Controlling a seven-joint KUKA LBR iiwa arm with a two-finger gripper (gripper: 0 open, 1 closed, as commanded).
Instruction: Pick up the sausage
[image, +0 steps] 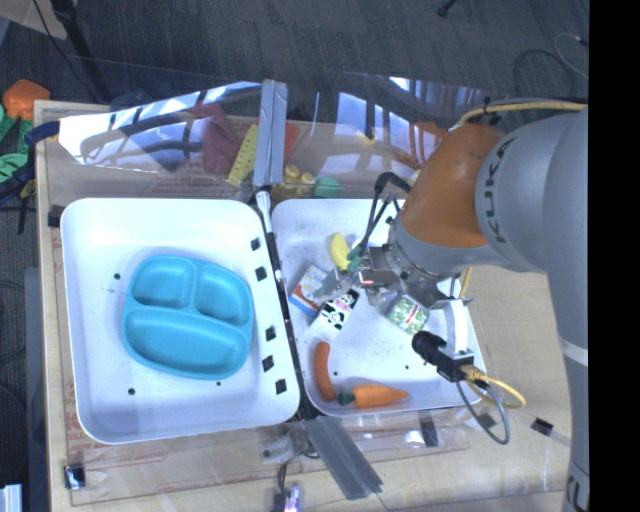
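Hovering over the right bin (455, 395), the gripper (372, 282) sits among small items; whether it is released or clenched cannot be told
The sausage (322, 370) lies near the bin's front-left corner, just beside a carrot (375, 396), apart from the gripper

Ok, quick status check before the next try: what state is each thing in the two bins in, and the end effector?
sausage: lying flat near the right bin's front edge, free of the end effector
carrot: lying flat beside the sausage
banana: lying in the right bin, beside the arm
cow-pattern toy: lying under the end effector
blue tray: right side up in the left bin
end effector: low over the clutter, nothing seen held
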